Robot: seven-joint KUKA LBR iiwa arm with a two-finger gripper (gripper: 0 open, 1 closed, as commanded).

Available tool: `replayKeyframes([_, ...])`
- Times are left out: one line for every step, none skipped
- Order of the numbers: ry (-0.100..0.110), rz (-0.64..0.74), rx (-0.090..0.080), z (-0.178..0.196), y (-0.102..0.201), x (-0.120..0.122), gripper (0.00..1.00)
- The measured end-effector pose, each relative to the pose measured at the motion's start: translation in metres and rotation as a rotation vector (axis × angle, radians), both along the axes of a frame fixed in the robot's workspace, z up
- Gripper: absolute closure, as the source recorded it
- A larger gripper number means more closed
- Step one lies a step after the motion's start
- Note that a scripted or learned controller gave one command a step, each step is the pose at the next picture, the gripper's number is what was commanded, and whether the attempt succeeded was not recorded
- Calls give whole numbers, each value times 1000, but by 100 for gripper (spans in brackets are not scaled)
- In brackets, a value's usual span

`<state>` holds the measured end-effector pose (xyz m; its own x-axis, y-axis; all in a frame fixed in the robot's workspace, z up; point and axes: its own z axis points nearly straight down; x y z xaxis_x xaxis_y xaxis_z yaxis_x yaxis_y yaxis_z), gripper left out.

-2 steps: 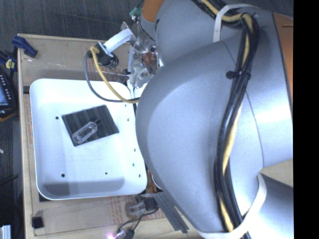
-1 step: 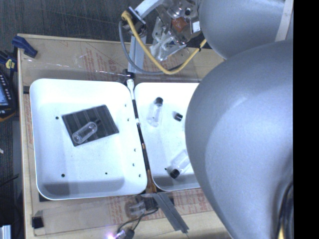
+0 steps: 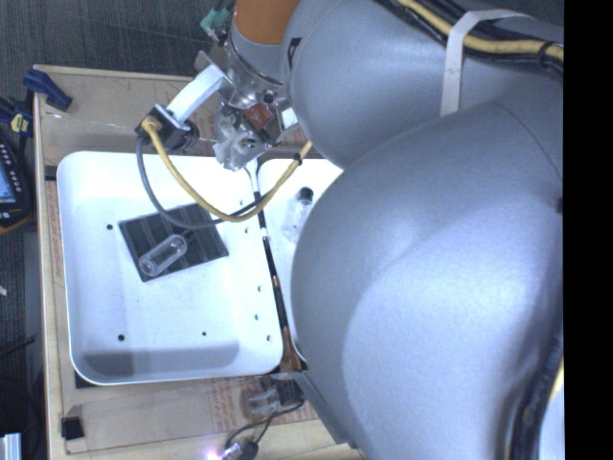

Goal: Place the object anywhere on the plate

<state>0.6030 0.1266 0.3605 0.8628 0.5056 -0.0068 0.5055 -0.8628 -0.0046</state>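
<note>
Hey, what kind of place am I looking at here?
Likely a robotics lab bench: a grey arm reaches over two white bins, with a clear tube lying on a dark plate.

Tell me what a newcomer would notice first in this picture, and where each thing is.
The huge grey arm fills the right half of the view and covers most of the right bin. Its orange band sits at top centre, with the gripper hanging over the far edge where the two bins meet. In the left bin, a clear tube-like object lies on a dark rectangular plate.
</note>
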Motion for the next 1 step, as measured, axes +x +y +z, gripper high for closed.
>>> replayKeyframes([6, 9, 2, 8, 3, -1, 100])
